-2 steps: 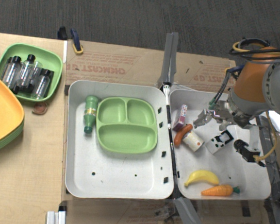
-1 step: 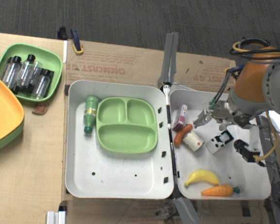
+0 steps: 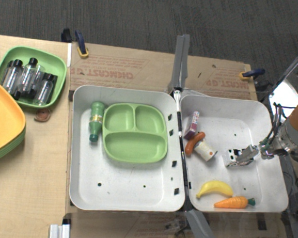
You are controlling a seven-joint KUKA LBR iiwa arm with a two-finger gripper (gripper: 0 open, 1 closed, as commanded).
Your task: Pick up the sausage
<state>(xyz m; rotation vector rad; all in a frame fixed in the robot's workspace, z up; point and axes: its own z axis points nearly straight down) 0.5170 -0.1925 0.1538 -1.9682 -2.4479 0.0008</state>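
The gripper (image 3: 237, 157) hangs low over the right bin (image 3: 253, 112); whether its fingers are parted cannot be told, and nothing shows between them. The sausage (image 3: 193, 142) lies apart to its left, near the bin's left wall, touching a white cylinder (image 3: 205, 150). A banana (image 3: 215, 189) and carrot (image 3: 233, 202) lie nearer the front.

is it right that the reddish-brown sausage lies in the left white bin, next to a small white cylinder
Not quite: the camera view shows the reddish-brown sausage in the right white bin, next to the small white cylinder.
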